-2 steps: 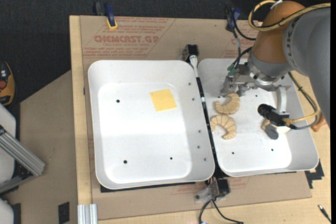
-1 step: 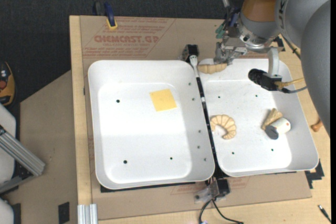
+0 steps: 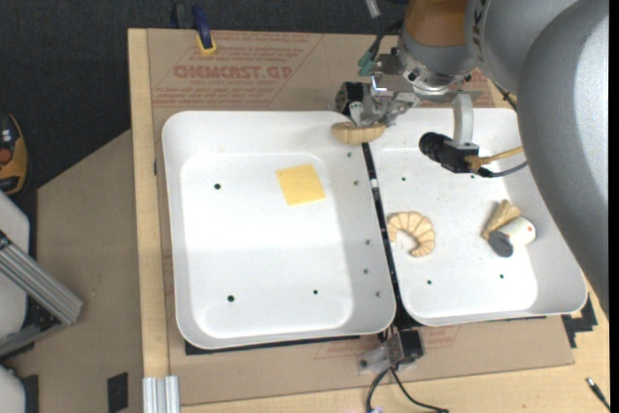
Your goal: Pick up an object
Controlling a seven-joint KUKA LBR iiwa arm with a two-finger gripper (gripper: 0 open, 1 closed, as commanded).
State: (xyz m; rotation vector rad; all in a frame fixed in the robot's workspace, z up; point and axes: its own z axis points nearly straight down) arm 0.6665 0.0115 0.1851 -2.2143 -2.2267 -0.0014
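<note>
My gripper hangs over the far rim where the two bins meet, shut on a small tan piece that sticks out below its fingertips. A flat yellow square lies in the left bin, towards the back middle. In the right bin a croissant-shaped pastry toy rests near the left wall. A small cluster of tan, white and grey pieces sits further right in the same bin.
The bins stand on a brown cardboard sheet with a blue and yellow clamp at its far edge. The big grey arm covers the right bin's far right corner. The wall between the bins carries a row of screws.
</note>
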